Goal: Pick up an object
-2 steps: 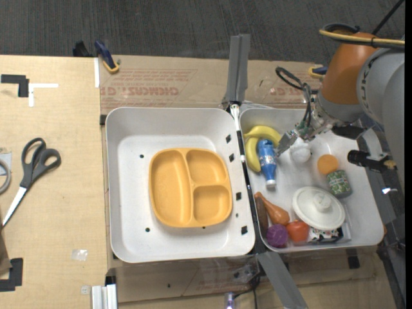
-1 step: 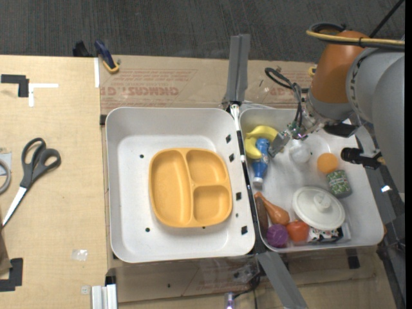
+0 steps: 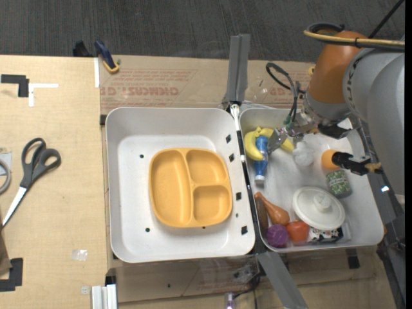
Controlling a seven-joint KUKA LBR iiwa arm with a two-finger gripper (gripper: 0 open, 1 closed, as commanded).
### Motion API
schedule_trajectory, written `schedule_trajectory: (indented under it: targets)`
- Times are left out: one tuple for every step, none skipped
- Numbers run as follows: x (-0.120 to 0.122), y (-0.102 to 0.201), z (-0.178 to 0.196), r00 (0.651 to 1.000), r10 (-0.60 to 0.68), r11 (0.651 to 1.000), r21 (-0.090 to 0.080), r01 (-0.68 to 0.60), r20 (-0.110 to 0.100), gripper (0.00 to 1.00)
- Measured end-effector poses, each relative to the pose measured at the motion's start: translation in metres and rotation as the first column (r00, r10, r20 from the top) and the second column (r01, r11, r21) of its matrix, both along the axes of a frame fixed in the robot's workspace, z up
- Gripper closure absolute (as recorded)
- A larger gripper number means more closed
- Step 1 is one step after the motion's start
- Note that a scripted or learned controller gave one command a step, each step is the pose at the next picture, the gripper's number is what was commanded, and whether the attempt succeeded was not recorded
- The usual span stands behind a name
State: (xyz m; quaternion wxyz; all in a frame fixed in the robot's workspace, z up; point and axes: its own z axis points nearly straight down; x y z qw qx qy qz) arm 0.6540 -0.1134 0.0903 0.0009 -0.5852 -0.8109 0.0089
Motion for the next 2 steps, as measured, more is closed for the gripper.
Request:
schedule_trajectory:
  targets:
    - [0.002, 0.002, 0.011, 1.0, 0.002, 1.0, 0.003, -0.002, 0.009, 1.0]
    - [0.004, 0.056, 0.121, 1.0, -0.011, 1.0, 0.012, 0.011, 0.013, 1.0]
